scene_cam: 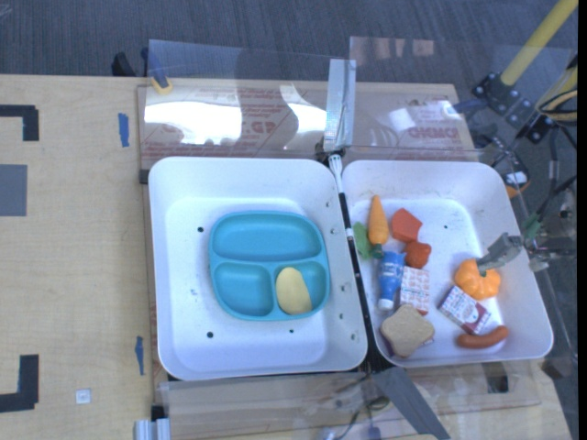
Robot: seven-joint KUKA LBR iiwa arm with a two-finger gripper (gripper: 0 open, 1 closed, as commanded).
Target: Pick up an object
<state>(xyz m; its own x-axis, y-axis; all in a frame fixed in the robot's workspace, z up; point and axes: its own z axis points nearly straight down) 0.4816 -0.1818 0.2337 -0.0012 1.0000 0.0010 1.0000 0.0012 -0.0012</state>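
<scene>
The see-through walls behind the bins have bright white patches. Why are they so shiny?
In the camera view, that is glare: light bouncing off the clear panels behind the left bin, washing out the print behind them. The blue tray and yellow lemon stay sharp and evenly lit.

My target: orange pepper (pixel 478 280), green-stemmed, lying in the right bin (pixel 431 180) near its right wall, beside a carton (pixel 465 308)
</scene>
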